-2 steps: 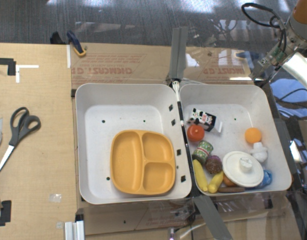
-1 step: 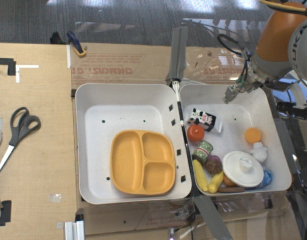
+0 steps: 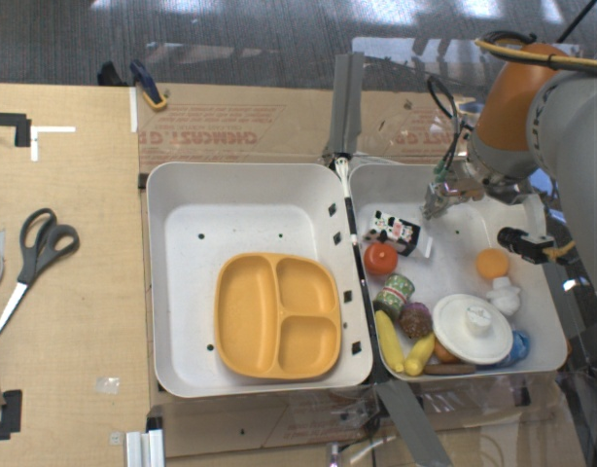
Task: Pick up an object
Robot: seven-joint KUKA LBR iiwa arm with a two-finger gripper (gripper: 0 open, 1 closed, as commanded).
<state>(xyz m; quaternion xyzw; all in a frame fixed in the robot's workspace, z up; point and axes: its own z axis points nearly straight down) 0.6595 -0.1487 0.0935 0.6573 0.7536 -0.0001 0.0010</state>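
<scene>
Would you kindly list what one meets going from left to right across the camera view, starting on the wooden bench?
Grey-handled scissors → yellow three-compartment plastic plate → red tomato-like ball → round white lid with a knob → small orange ball.

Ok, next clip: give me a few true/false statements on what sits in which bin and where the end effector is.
1. The yellow divided plate lies in the left bin. True.
2. The end effector hovers over the left bin. False: it is over the far part of the right bin.
3. The scissors lie inside a bin. False: they lie on the bench, left of both bins.
4. The banana lies in the right bin. True.
5. The white lid lies in the right bin. True.
</scene>
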